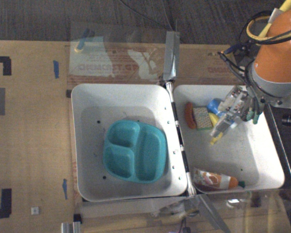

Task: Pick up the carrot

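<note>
Hand over right bin, carrot apparently at front wall

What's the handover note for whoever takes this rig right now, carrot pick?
Gripper: low inside the right white bin, over its upper-left area beside a cluster of small items; whether it holds anything cannot be told.
Carrot: the orange tapered carrot with a green tip lies flat against the right bin's bottom-left wall, apart from the gripper.
Nearby cluster: a reddish-brown curved piece, a tan speckled block, a small blue item and a small yellow piece.
Left white bin holds a teal divided plastic tray.
Done: nothing visible; the carrot is not lifted.
Left: move to the carrot, grasp, lift.
</note>
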Robot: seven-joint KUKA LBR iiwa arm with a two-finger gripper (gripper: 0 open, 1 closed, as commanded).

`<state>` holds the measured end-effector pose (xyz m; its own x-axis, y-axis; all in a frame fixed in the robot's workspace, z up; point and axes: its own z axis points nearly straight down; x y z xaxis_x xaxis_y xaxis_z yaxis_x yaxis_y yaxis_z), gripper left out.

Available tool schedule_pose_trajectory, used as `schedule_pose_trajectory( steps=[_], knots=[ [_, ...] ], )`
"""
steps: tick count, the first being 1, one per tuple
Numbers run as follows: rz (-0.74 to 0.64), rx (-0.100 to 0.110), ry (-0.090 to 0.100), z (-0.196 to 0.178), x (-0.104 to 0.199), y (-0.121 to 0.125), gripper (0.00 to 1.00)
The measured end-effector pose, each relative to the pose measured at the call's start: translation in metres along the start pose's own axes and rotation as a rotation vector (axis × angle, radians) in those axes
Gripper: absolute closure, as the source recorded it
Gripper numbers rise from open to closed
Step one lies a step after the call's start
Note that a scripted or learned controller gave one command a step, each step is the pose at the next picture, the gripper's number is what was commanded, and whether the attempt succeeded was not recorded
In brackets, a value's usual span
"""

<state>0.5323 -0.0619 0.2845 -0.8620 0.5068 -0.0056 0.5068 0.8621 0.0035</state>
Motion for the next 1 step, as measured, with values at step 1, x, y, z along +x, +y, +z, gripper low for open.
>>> schedule_pose_trajectory(
  steps=[1],
  knots=[
    [-0.543,-0.001,0.004,0.099,0.0216,0.0089,0.0]
  ],
)
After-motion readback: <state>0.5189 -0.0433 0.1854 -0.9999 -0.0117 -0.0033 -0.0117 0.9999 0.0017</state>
